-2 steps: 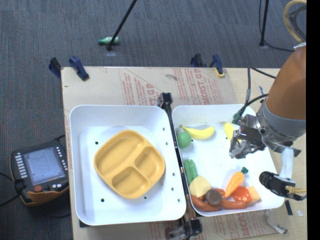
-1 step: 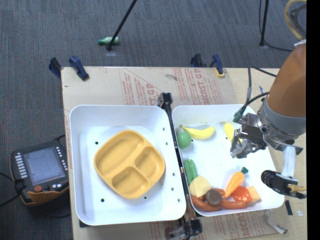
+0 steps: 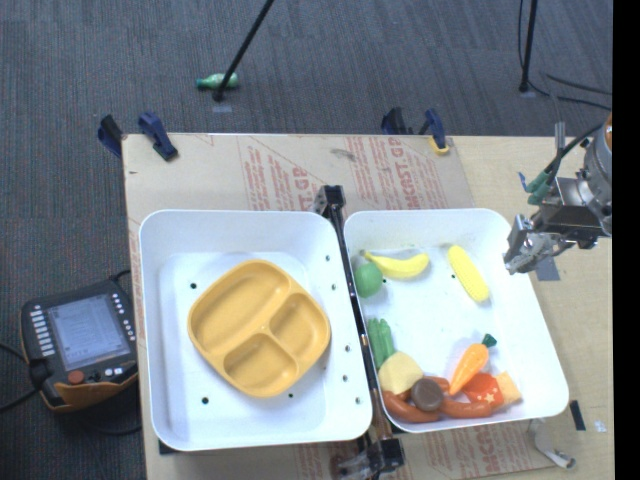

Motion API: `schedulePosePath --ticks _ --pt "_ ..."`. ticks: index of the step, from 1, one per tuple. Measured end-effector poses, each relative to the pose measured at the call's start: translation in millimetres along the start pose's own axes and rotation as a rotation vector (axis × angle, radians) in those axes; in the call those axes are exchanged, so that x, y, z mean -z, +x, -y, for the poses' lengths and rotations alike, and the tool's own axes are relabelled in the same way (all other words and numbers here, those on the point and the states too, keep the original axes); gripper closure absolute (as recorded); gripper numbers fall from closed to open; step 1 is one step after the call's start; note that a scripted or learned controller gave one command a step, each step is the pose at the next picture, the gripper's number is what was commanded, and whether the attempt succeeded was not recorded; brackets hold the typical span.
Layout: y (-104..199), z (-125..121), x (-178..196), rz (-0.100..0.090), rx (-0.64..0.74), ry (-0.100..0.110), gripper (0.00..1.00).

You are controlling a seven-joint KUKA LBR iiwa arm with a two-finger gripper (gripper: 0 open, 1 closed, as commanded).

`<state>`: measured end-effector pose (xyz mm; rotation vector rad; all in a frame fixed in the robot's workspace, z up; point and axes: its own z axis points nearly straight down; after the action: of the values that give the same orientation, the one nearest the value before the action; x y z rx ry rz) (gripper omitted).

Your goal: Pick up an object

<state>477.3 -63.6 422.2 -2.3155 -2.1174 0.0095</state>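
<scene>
Cob [image 3: 469, 273], yellow and oblong, judged the likeliest target by nearness alone; lying flat on the bare floor of the right bin [image 3: 440, 318], in its upper right part, apart from every other piece. Long axis steep in the view, upper end leaning toward the banana [image 3: 398, 264], lower end toward the bin's right wall. Hand [image 3: 528, 251] over that right wall, beside the cob and a little farther up the view, carried by the grey arm [image 3: 585, 203] reaching in from the right; nothing seen held in it, height above the bin not judged. Opening of the hand too dark and too small to read: cannot tell whether wide or narrow. Deciding relation: cob to the left of the hand and slightly down the view, so a short move inward over the bin floor, then a descent, with closure best taken across the short width, not along the length. Banana and lime [image 3: 368, 280] farther left, near the wall between the bins. Carrot [image 3: 467, 364] and tomato [image 3: 482, 390] crowded with other pieces in the lower corner, touching one another and so probably harder to grasp cleanly. Left bin [image 3: 170, 268] with a yellow plate [image 3: 258, 326], well apart from the hand. Both bins side by side on the tabletop [image 3: 300, 168].
</scene>
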Motion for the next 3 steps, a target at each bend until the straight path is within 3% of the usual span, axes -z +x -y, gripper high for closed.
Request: schedulePosePath --ticks 1,2,3 --pt "-40.7 -3.5 113.9 0.0 0.118 -0.001 1.0" --pt "-96.2 -8.7 -14.5 -0.001 -0.145 0.001 1.0" --pt "-95.2 -10.5 -7.3 0.0 -0.14 0.009 1.0"
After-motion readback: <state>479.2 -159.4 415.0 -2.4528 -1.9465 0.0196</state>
